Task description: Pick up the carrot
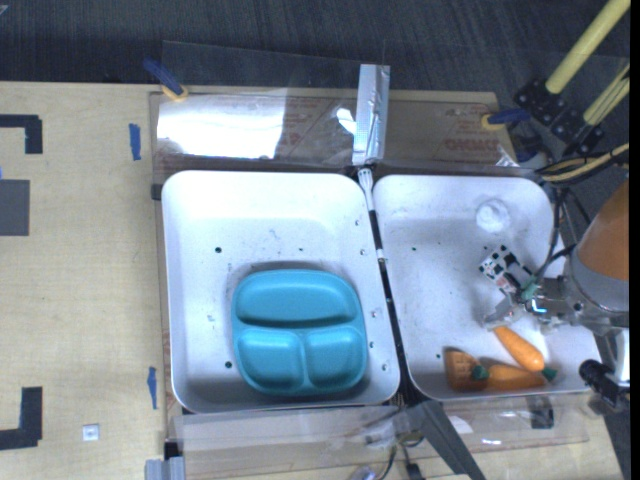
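Carrot point(517, 376): lying lengthwise along the near wall of the right bin point(440, 208), orange, with a green band partway along and a duller orange-brown stub at its left end. It is resting on the bin floor, with nothing gripping it.

Orange piece point(520, 348): tapered and carrot-like, lying aslant just behind the carrot, very near it or touching; which one cannot be told.

Gripper point(512, 306): hanging over the right bin just behind the orange piece, reaching in from the right. Whether it is released or clenched cannot be told, and nothing is showing in its grasp.

Arm point(605, 253): entering at the right edge, showing its orange band.

Tray point(298, 330): blue, with compartments, sitting in the near half of the left bin point(200, 218).

Bins: standing side by side, their inner walls touching along the middle.

White blob point(491, 214): sitting in the far part of the right bin; what it is cannot be told.

Clear panel point(250, 118): lying behind both bins, carrying a silvery strip point(371, 113).

Yellow rods point(595, 33): slanting across the far right corner.
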`<state>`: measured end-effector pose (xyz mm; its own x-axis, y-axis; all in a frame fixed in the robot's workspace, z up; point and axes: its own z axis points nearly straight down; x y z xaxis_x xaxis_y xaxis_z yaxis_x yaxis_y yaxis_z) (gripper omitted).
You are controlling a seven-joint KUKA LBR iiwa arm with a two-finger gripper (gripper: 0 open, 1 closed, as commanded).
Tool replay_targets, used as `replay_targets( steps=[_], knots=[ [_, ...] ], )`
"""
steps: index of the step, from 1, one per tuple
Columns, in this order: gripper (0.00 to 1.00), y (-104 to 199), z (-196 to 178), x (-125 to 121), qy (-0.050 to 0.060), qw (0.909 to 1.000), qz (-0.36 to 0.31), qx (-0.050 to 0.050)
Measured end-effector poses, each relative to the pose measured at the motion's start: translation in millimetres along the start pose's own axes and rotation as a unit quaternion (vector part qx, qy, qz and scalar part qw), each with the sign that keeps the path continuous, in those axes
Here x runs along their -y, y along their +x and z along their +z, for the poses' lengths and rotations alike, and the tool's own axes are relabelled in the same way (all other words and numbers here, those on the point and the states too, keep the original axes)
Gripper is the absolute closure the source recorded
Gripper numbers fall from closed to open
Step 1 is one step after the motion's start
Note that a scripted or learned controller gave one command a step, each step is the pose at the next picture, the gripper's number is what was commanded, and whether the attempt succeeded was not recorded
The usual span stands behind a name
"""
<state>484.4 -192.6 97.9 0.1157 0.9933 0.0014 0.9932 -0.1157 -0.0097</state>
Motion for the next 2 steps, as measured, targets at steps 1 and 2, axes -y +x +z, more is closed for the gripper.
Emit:
replay_targets(
  steps=[1,2],
  knots=[
    [1.00,1.1,-8.6,-3.1,-0.002,1.0000,-0.001,0.000],
    [1.00,61.6,-99.1,11.2,-0.003,0.9948,0.102,0.000]
  ],
)
